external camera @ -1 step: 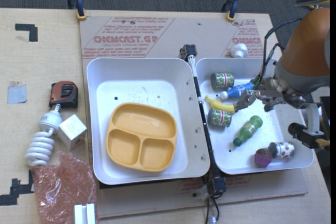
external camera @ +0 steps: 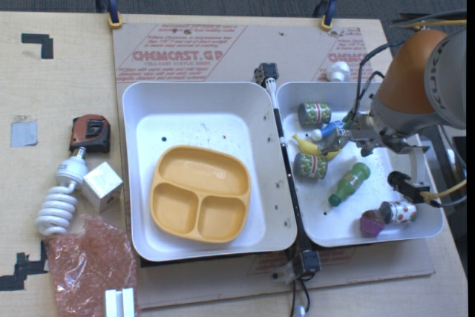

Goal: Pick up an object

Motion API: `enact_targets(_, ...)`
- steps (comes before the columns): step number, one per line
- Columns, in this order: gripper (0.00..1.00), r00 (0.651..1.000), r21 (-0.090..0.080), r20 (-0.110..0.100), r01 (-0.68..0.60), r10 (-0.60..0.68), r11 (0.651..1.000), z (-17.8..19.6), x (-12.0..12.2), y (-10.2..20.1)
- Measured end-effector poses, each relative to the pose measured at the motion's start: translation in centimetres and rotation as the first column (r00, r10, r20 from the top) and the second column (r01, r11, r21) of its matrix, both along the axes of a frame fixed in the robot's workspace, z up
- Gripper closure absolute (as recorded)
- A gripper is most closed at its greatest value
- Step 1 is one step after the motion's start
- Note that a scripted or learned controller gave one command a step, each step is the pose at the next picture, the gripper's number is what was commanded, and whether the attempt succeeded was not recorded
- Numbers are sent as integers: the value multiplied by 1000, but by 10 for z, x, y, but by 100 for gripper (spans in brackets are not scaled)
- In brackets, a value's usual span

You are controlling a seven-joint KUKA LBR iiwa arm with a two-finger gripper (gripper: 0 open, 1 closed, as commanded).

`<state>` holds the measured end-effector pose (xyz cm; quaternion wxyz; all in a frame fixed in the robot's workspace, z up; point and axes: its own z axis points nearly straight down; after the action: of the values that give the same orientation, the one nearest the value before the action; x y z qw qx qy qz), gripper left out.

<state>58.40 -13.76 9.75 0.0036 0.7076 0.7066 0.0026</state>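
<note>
Right of centre, the claw hangs over the right bin, crowded by two cans, a banana and a green bottle; its grip I cannot tell.

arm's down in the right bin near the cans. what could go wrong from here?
1. The gripper sits among a yellow item and two cans; closing could catch the wrong one or none.
2. The green bottle lies on its side nearby, so a nudge may roll it.
</note>
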Motion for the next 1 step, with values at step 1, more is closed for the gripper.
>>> enact_targets(1,100,1000,2,1,1,-1,1000,10,1,1)
